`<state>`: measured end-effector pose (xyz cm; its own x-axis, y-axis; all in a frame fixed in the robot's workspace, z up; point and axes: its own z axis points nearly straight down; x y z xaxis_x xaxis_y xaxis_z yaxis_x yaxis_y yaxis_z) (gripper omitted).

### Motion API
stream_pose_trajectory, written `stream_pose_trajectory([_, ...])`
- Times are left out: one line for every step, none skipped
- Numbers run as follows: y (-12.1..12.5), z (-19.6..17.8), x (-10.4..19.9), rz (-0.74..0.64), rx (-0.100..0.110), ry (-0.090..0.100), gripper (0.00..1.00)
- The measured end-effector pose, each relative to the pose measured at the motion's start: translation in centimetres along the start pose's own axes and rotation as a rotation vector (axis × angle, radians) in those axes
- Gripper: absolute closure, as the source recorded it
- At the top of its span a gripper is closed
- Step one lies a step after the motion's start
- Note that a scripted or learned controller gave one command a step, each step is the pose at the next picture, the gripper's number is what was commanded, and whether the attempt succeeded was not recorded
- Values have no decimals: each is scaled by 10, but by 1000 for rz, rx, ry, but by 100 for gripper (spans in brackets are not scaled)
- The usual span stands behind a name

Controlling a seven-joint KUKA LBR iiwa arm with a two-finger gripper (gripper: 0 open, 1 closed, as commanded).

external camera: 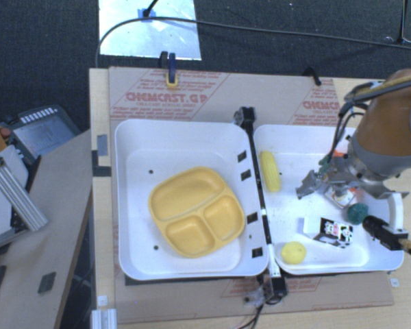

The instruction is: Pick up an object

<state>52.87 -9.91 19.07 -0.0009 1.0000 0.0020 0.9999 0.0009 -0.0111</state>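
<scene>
In the right bin (288, 142) lie a long yellow banana-like piece (269, 171) against the left wall, a round yellow lemon (294, 253) at the front, a black-and-white patterned item (335, 231) and a teal ball (357, 212). My gripper (314, 184) hangs low over the middle of this bin, between the banana piece and the teal ball, and touches none of them that I can see. A small white-and-red thing (342, 197) lies partly hidden beneath the wrist.
The left bin (133, 149) holds a yellow three-compartment plate (195, 211). A black divider clip strip (253, 184) runs between the bins. The grey arm with its orange band (390, 118) covers the right bin's far right side.
</scene>
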Motion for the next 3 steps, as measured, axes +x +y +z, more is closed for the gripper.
stream_pose_trajectory([3, -6, 0, -2, -11, -2, 0])
stream_pose_trajectory([4, 37, 3, 0, -8, -1, 0])
stream_pose_trajectory([15, 91, 1, 0, -8, -1, 0])
